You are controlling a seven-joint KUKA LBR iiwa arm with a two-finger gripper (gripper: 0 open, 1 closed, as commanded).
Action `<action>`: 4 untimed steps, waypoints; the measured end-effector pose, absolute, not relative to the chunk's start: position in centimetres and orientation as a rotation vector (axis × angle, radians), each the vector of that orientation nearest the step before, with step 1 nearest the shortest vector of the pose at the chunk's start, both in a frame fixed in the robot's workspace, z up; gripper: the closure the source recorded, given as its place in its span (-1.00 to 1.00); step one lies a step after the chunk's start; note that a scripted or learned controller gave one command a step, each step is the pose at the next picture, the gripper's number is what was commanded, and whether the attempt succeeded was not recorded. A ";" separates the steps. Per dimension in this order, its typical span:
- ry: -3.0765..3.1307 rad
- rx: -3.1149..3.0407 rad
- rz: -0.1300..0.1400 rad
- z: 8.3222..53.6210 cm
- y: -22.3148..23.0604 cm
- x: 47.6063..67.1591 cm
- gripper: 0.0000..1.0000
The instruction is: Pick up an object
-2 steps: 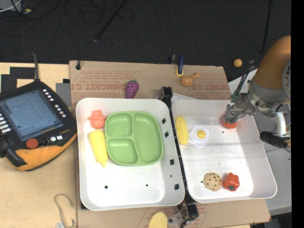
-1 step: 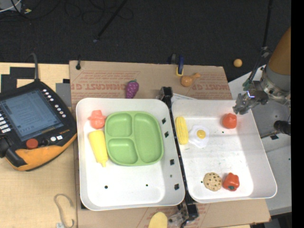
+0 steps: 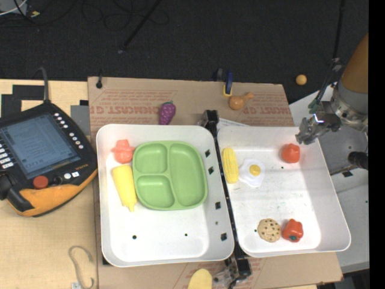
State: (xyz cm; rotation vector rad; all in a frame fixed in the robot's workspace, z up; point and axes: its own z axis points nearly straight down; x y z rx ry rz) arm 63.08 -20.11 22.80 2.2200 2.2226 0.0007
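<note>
My gripper (image 3: 305,132) hangs over the far right corner of the right bin (image 3: 337,215), just above and to the right of a small red tomato (image 3: 290,153). I see nothing in it. Also in that bin lie a yellow corn cob (image 3: 230,164) against the left wall, a fried egg (image 3: 252,172) beside it, and a cookie (image 3: 269,229) touching a red pepper (image 3: 293,230) near the front. The left bin (image 3: 156,245) holds a green divided plate (image 3: 169,175), a pink-orange toy (image 3: 123,151) and a yellow toy (image 3: 124,185).
Behind the bins on the cardboard lie purple grapes (image 3: 167,112) and an orange pear-like toy (image 3: 239,100). An orange ball (image 3: 301,79) sits farther back. A yellow lemon (image 3: 200,278) lies in front of the bins. A teach pendant (image 3: 39,155) rests at the left.
</note>
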 end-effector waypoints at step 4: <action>2.225 2.224 -0.004 21.8 -3.0 59.5 1.00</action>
